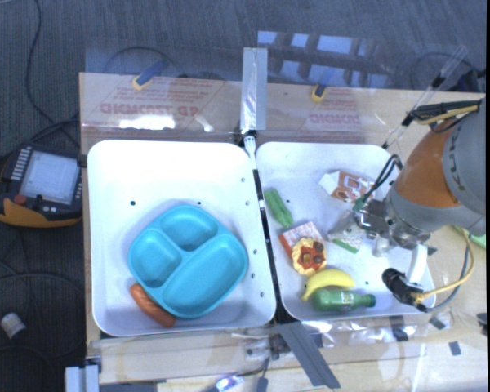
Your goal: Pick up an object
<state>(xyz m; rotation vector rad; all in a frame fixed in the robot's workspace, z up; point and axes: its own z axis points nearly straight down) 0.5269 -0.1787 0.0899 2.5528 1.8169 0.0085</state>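
The right bin (294,166) holds several toy items. A green pickle (278,207) lies by its left wall. A red and white snack packet (347,186) sits near the back. A red and yellow pizza slice (308,251) rests mid-bin, with a yellow banana (328,281) and a green bottle (343,301) at the front. My gripper (361,219) is low over the bin's right half, just below the packet and right of the pizza slice. A small grey and green item (343,240) lies beside it. The wrist hides what is under the gripper.
The left bin (114,170) bears a blue divided plate (188,260) with an orange sausage (151,305) against its front-left edge. The wall between the bins (261,219) runs down the middle. A handheld pendant (37,186) lies on the floor at left.
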